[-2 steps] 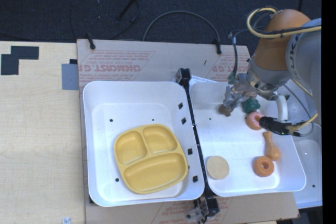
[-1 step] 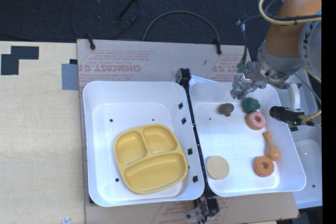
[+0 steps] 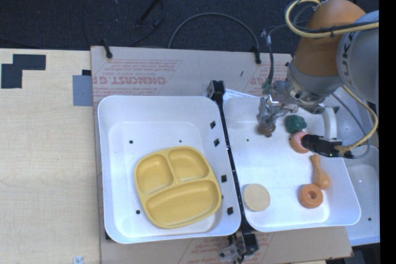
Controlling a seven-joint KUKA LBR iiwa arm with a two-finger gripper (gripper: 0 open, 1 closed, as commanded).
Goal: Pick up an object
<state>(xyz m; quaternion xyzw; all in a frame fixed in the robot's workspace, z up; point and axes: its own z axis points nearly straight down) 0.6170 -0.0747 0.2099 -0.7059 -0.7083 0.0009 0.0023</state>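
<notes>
My gripper [image 3: 267,125] hangs low over the back left part of the right bin [image 3: 278,161], with something small and brownish at its tip. A dark green object [image 3: 295,123] lies just to its right. Beyond that is a pink-orange ring [image 3: 298,143], partly covered by a black part of the arm [image 3: 322,145]. Toward the front right lie an orange peanut-shaped piece [image 3: 319,174] and an orange doughnut [image 3: 310,196]. A pale round disc [image 3: 255,197] rests at the front left of this bin.
The left bin [image 3: 117,133] holds a yellow divided plate [image 3: 178,185]. A black divider [image 3: 224,145] runs between the bins. The grey arm with its orange band [image 3: 331,21] comes in from the upper right, trailing cables.
</notes>
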